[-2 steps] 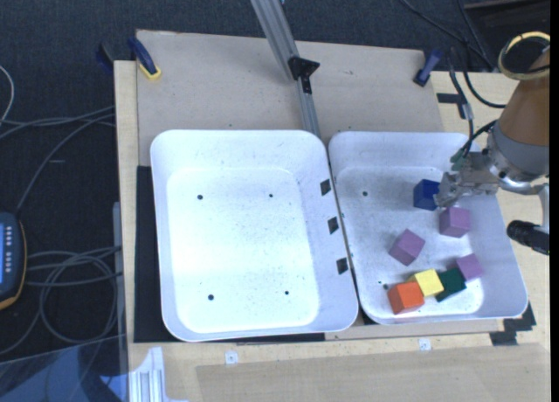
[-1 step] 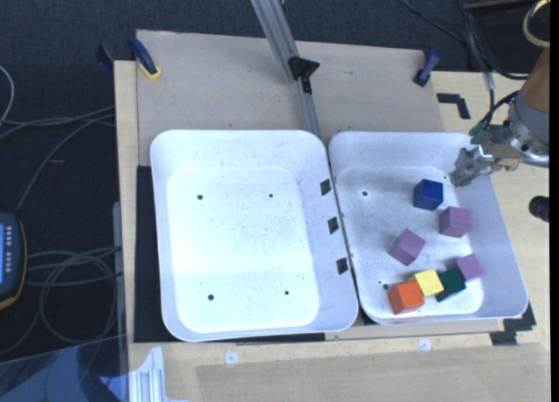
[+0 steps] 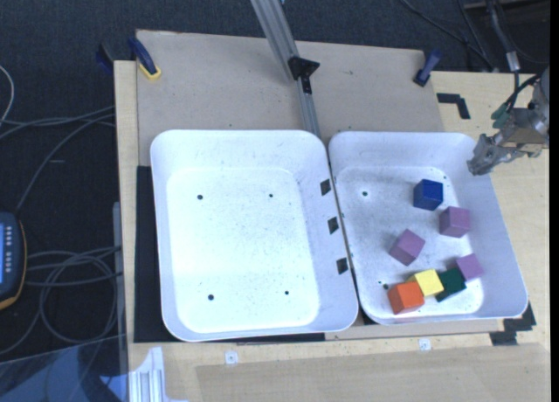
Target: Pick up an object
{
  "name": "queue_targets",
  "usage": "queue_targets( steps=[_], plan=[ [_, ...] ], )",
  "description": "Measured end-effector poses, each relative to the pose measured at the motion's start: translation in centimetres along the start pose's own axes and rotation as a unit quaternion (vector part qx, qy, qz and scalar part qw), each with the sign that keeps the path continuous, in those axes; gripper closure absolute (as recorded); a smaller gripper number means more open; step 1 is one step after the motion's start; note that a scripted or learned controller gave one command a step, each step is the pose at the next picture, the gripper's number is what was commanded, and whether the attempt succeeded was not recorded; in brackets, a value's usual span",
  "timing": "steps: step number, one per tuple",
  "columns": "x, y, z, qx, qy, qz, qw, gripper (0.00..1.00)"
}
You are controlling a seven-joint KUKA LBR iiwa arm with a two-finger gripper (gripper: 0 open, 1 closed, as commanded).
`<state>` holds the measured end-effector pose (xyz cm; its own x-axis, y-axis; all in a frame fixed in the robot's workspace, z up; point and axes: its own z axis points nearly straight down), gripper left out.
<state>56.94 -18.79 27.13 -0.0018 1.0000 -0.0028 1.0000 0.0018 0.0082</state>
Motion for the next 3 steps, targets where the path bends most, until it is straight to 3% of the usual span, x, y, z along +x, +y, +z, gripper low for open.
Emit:
queue_targets(
  steps=[1,3],
  plan=[
    [0.0,0.1,-2.8,0.002,0.001,0.000,1.0000,1.00],
    [10.8,3.1,-0.4,0.005,0.003,-0.002,1.0000,1.00]
  ],
)
